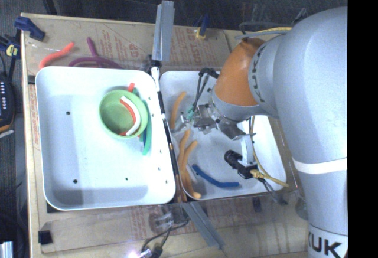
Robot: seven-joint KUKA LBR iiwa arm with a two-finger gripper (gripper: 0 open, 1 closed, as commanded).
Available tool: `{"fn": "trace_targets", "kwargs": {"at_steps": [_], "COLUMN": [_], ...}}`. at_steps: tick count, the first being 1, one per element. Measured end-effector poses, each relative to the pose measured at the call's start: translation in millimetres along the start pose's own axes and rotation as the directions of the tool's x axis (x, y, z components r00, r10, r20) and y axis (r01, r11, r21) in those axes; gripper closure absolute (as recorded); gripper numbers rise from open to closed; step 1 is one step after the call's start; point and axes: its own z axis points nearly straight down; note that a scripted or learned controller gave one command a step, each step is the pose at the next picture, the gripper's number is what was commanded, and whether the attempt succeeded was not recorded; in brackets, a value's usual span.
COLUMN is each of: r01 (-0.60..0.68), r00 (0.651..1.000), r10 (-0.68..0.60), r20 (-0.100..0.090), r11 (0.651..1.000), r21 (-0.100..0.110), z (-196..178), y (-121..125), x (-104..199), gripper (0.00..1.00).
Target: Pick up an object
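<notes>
The tool (198, 116) hangs low in the right bin (273, 143), near the brown strips (183, 162) lying there. I cannot tell if it is apart or together. Next, I think, it must grab one.

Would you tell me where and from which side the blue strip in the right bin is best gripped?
I would take the blue strip near its middle, from straight above, closing across its narrow width. It lies flat in the right bin, and one end sits close to the orange strips, so the middle looks freer.
</notes>
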Motion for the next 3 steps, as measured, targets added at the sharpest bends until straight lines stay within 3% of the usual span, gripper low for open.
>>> {"fn": "trace_targets", "kwargs": {"at_steps": [1,2,3], "r01": [-0.078,-0.026,-0.018], "r00": [0.997,1.0,1.0], "r10": [0.078,0.026,0.018], "r20": [-0.004,-0.017,-0.004], "r11": [0.997,1.0,1.0], "r21": [0.001,0.0,0.004], "z": [20,20,21], "y": [22,-18,-37], "x": [-1,-33,-2], "gripper": [0.0,0.0,0.0]}}
